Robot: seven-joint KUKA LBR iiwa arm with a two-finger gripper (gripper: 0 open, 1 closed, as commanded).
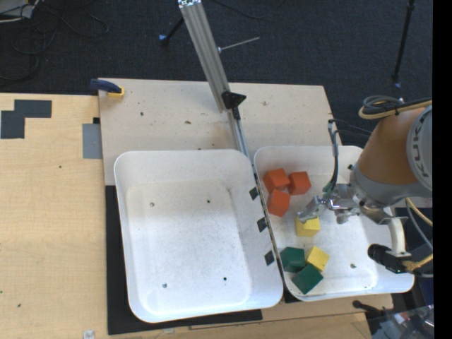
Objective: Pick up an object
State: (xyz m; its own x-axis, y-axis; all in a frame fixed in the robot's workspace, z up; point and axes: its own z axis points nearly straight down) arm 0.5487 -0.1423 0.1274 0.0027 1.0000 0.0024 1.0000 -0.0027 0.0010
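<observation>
I see the tool [313, 214] low in the shallow white right bin [353, 277], fingers unreadable, touching a yellow block [307, 226] mid-bin, among three orange [281, 189], two yellow and two green blocks [300, 268] crowding its left wall.

My arm [395, 154] is cut off by the right edge of the picture, so I see only its wrist part. My hand [316, 212] is small and a little blurred, and I cannot tell how its fingers stand. It covers the top part of one yellow block [308, 227] below it. The right bin [353, 277] is partly hidden under my arm on its right side. One green block [292, 258] lies partly behind the bin's wall.
</observation>
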